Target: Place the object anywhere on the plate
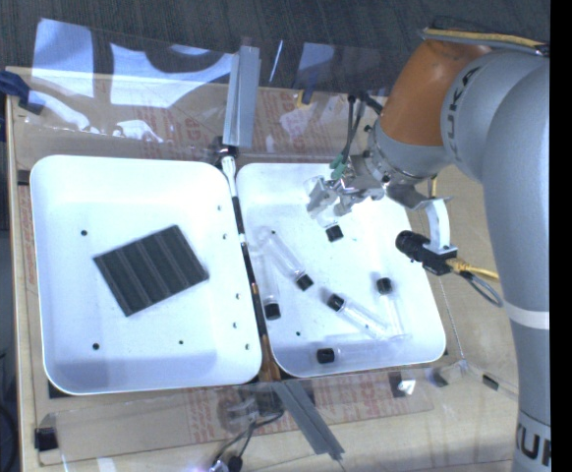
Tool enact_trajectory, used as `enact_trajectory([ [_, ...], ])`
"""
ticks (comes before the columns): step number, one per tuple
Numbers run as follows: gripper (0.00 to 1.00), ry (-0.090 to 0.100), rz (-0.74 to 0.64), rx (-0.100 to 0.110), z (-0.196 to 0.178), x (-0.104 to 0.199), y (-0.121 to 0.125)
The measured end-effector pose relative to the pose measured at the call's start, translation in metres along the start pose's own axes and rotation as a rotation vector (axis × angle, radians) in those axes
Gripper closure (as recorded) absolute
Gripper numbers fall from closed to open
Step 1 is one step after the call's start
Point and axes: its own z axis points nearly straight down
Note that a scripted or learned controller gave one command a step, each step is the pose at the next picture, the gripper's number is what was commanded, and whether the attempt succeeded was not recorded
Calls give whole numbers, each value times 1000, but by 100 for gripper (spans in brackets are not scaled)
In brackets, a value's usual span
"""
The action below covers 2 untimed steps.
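Note:
The dark grey ridged plate [150, 267] lies flat in the left bin [60, 180], a little left of its centre. In the right bin [424, 337] are several small objects: a clear tube with a black cap [288, 262], a second clear tube [360, 313], and small black pieces [383, 285] [325, 355] [271, 311]. My gripper [327, 199] hangs over the upper middle of the right bin, pointing down and to the left. One small black piece [334, 231] lies just below its tip, and I cannot tell whether they touch.
A metal divider [239, 96] runs up from between the two bins at the back. The arm's orange band [426, 87] and grey body fill the right side. A black-and-yellow cable fitting [433, 252] juts over the right bin's right wall.

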Motion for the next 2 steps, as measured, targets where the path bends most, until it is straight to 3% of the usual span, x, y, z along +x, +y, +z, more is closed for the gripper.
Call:
enact_trajectory([
  [1,100,2,-14,-1,-64,55,51],
  [2,100,2,-194,2,-104,115,17],
])
